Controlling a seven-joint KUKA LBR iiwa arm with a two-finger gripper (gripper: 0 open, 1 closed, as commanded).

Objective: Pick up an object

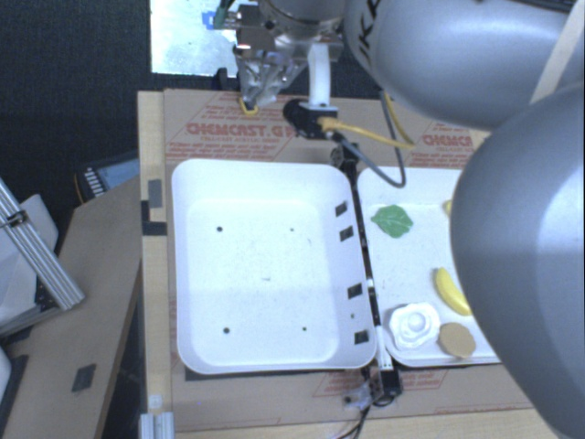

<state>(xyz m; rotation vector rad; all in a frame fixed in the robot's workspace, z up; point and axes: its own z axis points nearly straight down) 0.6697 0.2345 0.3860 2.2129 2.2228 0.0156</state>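
right bin (402, 273): one leaf (393, 220), banana (451, 292), egg (413, 325), cookie (457, 339); gripper (255, 96) state unclear.

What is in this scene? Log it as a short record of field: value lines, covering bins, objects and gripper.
left bin: shallow white plastic bin, only dark specks on its floor
right bin: second shallow white bin
objects in right bin: flat green leaf; yellow banana; white fried egg toy; round tan cookie
gripper: two-finger gripper above the cardboard beyond the left bin
held object: none visible
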